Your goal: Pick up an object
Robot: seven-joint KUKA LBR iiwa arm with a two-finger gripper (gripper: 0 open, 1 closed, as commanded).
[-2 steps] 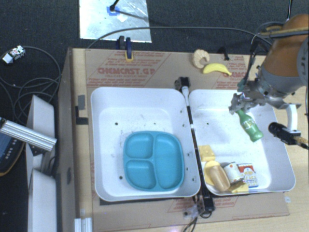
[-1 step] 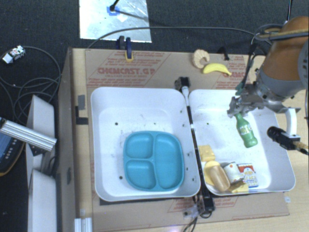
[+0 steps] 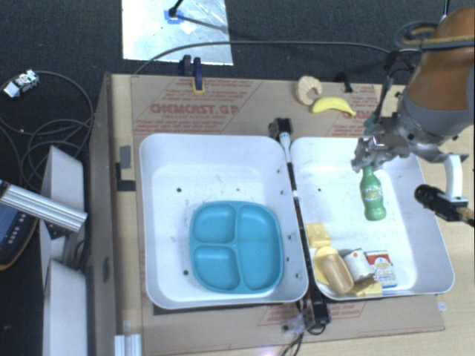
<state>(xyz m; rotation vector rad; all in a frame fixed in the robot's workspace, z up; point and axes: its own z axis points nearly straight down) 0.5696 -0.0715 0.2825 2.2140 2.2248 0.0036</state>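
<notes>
Over the right bin (image 3: 427, 232), near its back wall, the tool (image 3: 373, 156) sits directly above the cap end of a green bottle (image 3: 372, 193). Bottle neck runs up into the tool's underside, but I can't tell whether it's clenched on the neck or just hovering against it; the wrist body blocks the view. Not calling it a grasp.

Handling, my read: the bottle looks like a small rigid plastic toy, so light, stiff and not fragile. Smooth rounded body means it's probably slippery and will roll if nudged. The neck just under the cap is the narrowest part and gives a shoulder to catch on; that's the best place to pinch. A body grip risks squirting it out sideways.

Bottle lies or hangs lengthways, cap toward the back of the bin, base toward the front, with bare white floor around it. It's well apart from everything else.

Rest of the right bin: cluster in the front-left corner, with a yellow block (image 3: 318, 235), a tan rounded piece (image 3: 334, 270), a small white can (image 3: 359, 264) and a red-and-white carton (image 3: 381, 268), all touching or just beside each other.

Left bin (image 3: 167, 169) holds one blue divided plate (image 3: 237, 245), sitting front-centre.

On the counter (image 3: 245, 102) behind the bins: a banana (image 3: 333, 106) and a pale chunk (image 3: 308, 89) just beside it.
</notes>
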